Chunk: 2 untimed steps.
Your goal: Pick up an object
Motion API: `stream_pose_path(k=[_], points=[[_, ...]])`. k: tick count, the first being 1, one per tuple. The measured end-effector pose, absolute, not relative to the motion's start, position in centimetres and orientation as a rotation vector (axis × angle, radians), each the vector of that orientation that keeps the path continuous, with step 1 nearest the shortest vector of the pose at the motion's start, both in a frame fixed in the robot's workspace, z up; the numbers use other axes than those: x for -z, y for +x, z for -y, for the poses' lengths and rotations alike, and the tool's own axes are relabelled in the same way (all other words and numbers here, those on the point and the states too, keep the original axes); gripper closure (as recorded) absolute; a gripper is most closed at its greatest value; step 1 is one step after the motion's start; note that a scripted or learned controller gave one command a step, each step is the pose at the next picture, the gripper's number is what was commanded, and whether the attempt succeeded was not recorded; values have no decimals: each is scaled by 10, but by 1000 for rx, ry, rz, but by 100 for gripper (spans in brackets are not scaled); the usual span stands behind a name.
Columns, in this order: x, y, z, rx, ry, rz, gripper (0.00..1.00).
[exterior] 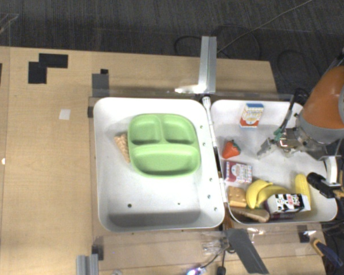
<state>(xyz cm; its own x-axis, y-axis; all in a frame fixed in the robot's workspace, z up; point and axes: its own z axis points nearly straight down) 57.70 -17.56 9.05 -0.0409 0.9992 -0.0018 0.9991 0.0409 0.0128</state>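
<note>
Over the right bin (258, 165), at the right of the frame, the grey arm's gripper (273, 144) hangs above bare white floor with its two fingers spread apart and nothing between them. Just left of it lies a red strawberry (231, 149), and a small carton (251, 114) sits near the bin's upper wall. Along the lower edge are a pink box (237, 173), a cracker (237, 196), a banana (262, 191) and a black-and-white carton (288, 203). A green divided plate (163, 144) lies in the left bin (155, 211) on the tabletop (40, 171).
</note>
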Motion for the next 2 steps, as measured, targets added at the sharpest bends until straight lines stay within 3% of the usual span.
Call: stream_pose_path(k=[1,2], points=[[-91,577,176,-13,2168,-2259,0],[-92,536,172,-14,1848,-2518,0]])
